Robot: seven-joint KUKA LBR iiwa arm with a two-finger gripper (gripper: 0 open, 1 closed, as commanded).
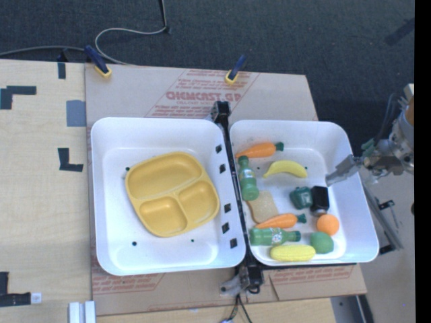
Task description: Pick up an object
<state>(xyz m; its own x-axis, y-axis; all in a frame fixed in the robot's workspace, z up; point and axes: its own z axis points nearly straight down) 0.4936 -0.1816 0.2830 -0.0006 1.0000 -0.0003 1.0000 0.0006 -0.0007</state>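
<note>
The right bin holds several toy foods. A carrot and a banana lie at the back, with a green bottle along the left wall. In the middle are a bread slice, a second carrot and a teal and black object. Along the front lie another green bottle, a corn cob, an orange and a green fruit. My gripper hangs over the bin's right side, just above and right of the teal and black object, with nothing seen in it.
The left bin holds a yellow divided plate. A black divider runs between the two bins. Both bins rest on cardboard held by blue and yellow clamps. My arm stands off the bench's right edge.
</note>
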